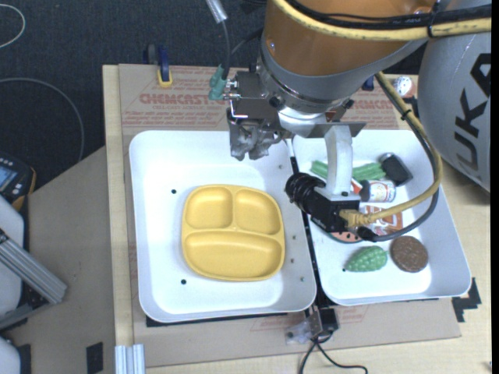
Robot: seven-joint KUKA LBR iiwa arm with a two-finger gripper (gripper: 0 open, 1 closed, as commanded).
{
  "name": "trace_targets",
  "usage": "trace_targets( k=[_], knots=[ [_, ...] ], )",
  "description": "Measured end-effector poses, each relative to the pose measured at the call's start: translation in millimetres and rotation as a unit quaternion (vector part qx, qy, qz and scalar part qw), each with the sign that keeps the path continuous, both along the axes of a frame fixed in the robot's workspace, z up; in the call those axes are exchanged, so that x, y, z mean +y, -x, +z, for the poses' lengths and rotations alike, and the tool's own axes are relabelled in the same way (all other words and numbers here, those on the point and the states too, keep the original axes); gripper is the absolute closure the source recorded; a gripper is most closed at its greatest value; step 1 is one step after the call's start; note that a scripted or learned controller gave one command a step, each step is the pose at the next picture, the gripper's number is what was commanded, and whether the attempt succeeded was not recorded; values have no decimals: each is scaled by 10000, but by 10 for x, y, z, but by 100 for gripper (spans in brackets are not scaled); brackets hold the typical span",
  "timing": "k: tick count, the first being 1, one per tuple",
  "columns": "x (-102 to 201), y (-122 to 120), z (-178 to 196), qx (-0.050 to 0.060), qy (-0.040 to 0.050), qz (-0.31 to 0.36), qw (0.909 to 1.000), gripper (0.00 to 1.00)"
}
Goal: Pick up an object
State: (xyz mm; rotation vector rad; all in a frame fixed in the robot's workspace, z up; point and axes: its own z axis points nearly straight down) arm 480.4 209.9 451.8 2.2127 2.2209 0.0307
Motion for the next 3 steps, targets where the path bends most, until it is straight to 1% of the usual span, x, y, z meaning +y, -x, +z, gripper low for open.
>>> trace_targets(
  k=[1,2,3],
  knots=[
    [2,10,10,79,43,0,10000,100],
    [10,9,112,72,42,10,10000,100],
    [-665,31,-1450,183,84,-62,9998,100]
  ],
)
